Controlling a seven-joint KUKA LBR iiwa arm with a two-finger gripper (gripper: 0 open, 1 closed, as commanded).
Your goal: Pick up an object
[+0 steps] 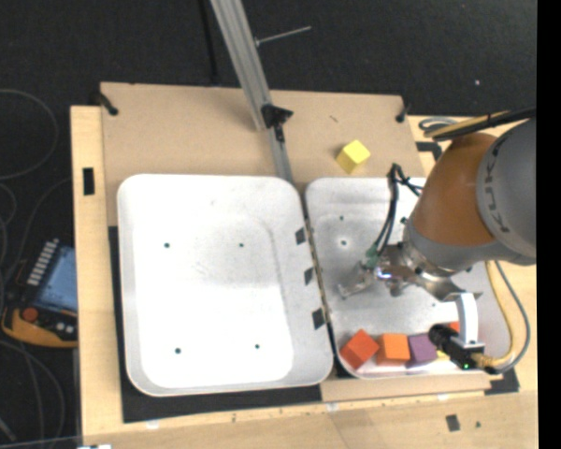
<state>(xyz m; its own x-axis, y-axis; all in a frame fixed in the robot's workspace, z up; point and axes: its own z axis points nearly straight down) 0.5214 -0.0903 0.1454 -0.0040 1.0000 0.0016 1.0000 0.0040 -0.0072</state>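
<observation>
Three small blocks, red-orange [360, 347], orange [395, 347] and purple [421, 348], sit in a row along the right bin's [341, 209] near edge, while a yellow block [353, 155] lies outside on the bench.

The only lettering that can be made out is on the grey arm [510, 190] at the right of the right-hand bin [351, 209]: parts of large dark letters, seemingly "KU", cut off at the edge and not fully readable. The handheld unit [51, 283] left of the desk [215, 129] has a lit screen, its contents too blurred to read.
</observation>
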